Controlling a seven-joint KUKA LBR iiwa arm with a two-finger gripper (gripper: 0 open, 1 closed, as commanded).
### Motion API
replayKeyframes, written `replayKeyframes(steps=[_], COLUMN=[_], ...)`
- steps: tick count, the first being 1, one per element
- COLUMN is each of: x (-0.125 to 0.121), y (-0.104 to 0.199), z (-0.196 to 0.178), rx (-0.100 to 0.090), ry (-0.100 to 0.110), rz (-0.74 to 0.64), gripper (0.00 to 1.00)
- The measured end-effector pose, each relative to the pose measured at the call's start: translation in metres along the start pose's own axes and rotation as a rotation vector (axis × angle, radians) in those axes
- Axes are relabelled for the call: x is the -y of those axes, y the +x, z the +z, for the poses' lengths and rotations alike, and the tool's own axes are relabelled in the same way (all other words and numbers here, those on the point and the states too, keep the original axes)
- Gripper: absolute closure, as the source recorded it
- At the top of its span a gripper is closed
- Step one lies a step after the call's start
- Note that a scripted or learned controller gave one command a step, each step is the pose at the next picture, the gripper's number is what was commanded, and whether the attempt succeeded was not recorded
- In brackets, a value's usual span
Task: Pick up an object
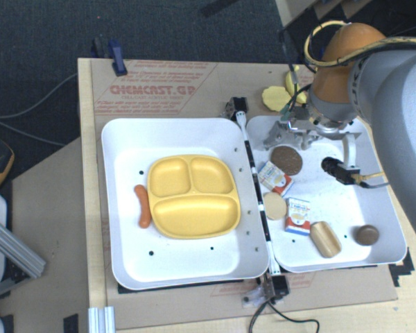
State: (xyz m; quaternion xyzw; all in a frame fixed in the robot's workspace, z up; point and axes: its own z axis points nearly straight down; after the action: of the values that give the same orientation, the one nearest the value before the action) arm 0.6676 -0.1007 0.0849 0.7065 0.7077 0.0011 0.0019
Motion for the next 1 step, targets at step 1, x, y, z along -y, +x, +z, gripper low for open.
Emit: replayKeyframes(steps=[1], x=[0.0143], y=[-0.0082], z=[0.0], rx=[-0.001], ry=[0.007], rz=[0.002], gripper=[0.0])
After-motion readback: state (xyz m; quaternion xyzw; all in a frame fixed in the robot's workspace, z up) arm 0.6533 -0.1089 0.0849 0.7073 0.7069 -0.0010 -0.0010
